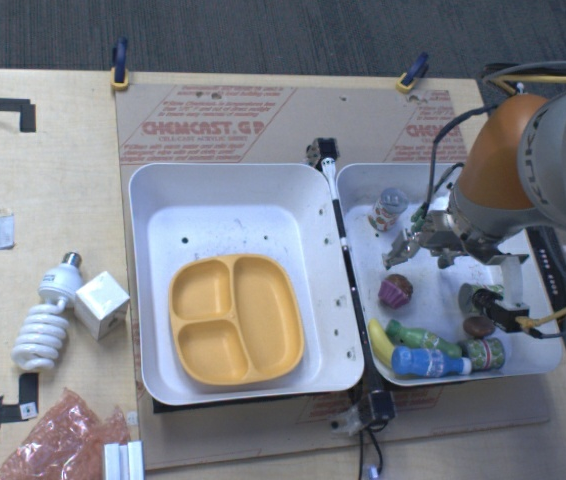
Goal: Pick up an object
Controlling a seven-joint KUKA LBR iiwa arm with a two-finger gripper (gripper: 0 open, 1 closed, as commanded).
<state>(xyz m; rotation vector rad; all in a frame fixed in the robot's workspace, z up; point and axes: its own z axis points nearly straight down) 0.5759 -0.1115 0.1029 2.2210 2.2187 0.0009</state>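
My gripper [401, 249] hangs over the middle of the right bin [358, 268], reaching in from the right under the orange-banded wrist. Just below it lies a small purple and pink cupcake-like toy [396, 290], apart from the gripper. A small clear jar [388, 208] stands at the bin's far left corner. Along the near wall lie a yellow banana [377, 336], a green bottle [424, 336], a blue bottle [428, 364] and a small can [484, 353]. A brown round piece [478, 325] sits near the right wall. Nothing shows in the gripper.
The left bin [153, 228] holds a yellow divided plate [235, 318]. On the bench to the left lie a spiral light bulb [43, 320], a white cube [102, 303] and a red mesh bag [63, 438]. Cables run along the right bin's right side.
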